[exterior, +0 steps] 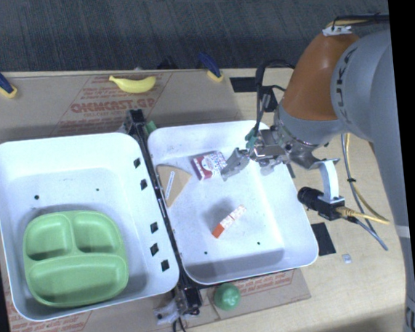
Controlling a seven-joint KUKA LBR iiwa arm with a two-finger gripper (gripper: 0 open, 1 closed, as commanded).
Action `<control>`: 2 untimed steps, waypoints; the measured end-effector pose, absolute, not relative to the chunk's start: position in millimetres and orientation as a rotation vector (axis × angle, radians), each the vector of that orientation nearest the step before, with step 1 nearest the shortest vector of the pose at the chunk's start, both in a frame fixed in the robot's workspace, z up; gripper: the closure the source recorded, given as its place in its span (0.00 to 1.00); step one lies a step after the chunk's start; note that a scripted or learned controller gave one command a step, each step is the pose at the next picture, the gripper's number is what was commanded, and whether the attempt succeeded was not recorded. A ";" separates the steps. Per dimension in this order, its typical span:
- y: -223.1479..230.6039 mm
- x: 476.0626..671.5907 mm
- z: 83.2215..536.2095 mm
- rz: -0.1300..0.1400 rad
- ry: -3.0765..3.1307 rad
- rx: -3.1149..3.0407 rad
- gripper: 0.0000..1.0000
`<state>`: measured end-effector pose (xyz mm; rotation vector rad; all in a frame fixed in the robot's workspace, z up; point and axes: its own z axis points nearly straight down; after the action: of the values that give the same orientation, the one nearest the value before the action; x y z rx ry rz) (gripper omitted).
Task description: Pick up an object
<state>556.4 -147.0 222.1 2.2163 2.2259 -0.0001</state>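
Packet (pixel 208 164) | right bin (pixel 288 241) | long axis roughly level | end effector (pixel 234 164) grip unclear

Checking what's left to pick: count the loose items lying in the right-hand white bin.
3. A red-and-white carton near the back by the pincer, a tan wedge-shaped piece at the left wall, and a small orange-and-white packet mid-floor. The arm may hide others.

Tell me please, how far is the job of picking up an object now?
Nothing looks picked up yet. The small carton, the tan wedge and the red and white packet all lie in the right bin. In hand: the pincer sits low beside the carton. Left: the grasp and the lift.
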 end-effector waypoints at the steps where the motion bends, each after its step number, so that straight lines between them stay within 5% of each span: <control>1: -130.4 553.2 126.4 -0.005 2.231 2.219 0.00; 2: -151.5 606.5 204.1 0.001 2.226 2.214 0.00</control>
<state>606.5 -151.5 204.1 2.2137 2.2261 0.0012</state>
